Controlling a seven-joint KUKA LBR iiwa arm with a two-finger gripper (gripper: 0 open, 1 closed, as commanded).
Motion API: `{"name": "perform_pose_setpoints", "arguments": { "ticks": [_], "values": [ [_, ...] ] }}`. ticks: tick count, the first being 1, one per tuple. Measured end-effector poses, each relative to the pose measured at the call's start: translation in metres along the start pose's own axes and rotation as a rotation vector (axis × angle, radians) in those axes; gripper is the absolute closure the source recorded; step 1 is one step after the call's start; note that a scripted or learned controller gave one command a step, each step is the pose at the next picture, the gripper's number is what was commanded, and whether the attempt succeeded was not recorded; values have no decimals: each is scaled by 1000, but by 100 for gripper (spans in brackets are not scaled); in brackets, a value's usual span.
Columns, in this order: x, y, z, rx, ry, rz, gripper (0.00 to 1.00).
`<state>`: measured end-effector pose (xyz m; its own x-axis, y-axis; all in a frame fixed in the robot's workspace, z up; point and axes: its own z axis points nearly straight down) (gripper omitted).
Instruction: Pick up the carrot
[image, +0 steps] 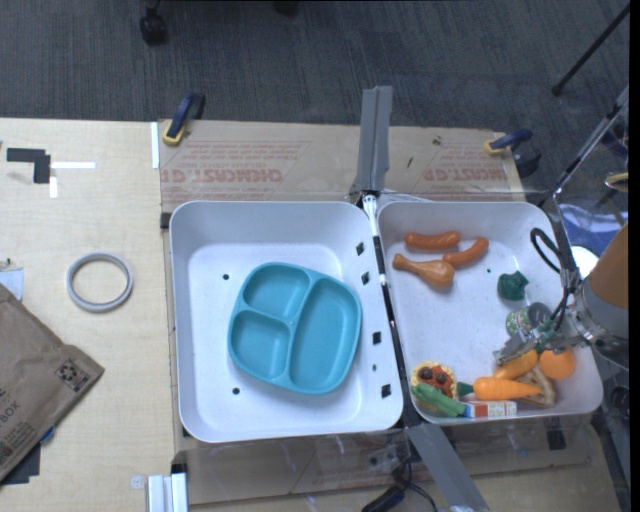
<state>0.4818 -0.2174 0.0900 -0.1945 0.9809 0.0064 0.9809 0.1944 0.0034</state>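
The carrot (503, 388) is orange and lies on its side near the front of the right bin (470, 310), among other toy food. My gripper (527, 347) reaches in from the right and hangs low just above and to the right of the carrot's thick end. A round orange fruit (558, 364) lies right beside it. The wrist and cables hide part of the pile around the gripper.
Two sausages (432, 240) and a drumstick (425, 270) lie at the back of the right bin, with a green piece (513, 286) to their right. A pizza slice (433, 378), a green vegetable (436, 401) and a red-white tube (490, 409) crowd the front. The left bin holds a blue divided plate (295, 328).
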Motion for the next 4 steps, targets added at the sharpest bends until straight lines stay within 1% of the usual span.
{"name": "perform_pose_setpoints", "arguments": {
  "ticks": [1, 2, 3, 4],
  "values": [
    [-2, 0, -5, 2, -1, 3, 100],
    [17, 1, 1, 5, -3, -386, 100],
    [49, 6, 2, 6, -1, -735, 100],
    [129, 63, -109, 6, -3, -1001, 100]
  ]
}}
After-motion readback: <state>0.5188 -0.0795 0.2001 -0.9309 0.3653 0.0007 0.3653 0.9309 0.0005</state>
